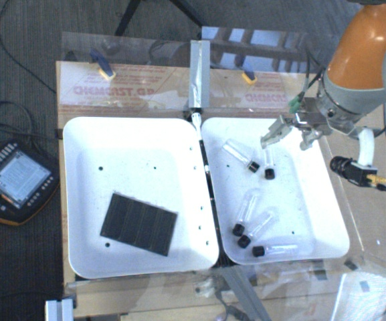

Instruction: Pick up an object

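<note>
From my seat I see the arm (360,52) reaching in from the right, its orange band above the grey wrist, with the gripper (292,134) hanging over the upper part of the right bin (336,236). The fingers (273,134) are spread apart with nothing between them.

The things to pick are clear plastic vials with black caps, all lying in the right bin. One vial (240,156) lies slantwise near the top of the bin, cap toward the lower right. A second vial (268,162) lies just beside it, nearly upright in the view, cap at the bottom, just below the spread fingers. Lower in the bin, two more lie close together: a vial (246,211) slanting down to a cap at its lower left, and a neighbouring vial (257,227) at much the same angle. A fifth vial (277,249) lies nearly level close to the bin's front wall, cap on the left.

The left bin (79,199) holds a dark flat rectangular panel (140,224), lying at a slight tilt in its lower half. Off the surface on the far left lies a handheld control pendant (15,179) with a lit screen.
</note>
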Controlling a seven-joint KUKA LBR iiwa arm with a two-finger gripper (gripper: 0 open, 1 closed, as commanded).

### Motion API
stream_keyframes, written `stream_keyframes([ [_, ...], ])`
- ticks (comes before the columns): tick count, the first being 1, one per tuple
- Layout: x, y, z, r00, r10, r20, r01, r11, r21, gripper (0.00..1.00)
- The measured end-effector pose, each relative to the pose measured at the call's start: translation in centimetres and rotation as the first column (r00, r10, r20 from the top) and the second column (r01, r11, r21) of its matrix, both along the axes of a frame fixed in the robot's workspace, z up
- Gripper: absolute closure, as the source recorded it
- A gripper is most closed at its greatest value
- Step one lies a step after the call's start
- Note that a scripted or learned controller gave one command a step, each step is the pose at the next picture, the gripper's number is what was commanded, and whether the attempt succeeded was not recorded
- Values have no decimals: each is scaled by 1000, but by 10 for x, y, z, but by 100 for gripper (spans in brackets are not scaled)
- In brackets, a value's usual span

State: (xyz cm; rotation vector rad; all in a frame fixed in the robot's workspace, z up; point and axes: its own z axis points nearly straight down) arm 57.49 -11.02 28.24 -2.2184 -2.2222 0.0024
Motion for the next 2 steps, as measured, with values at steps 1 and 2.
stream_keyframes([
  [1,39,14,-189,1000,30,2,-30,1000,1,0],
  [2,38,13,-180,1000,30,0,-30,1000,1,100],
])
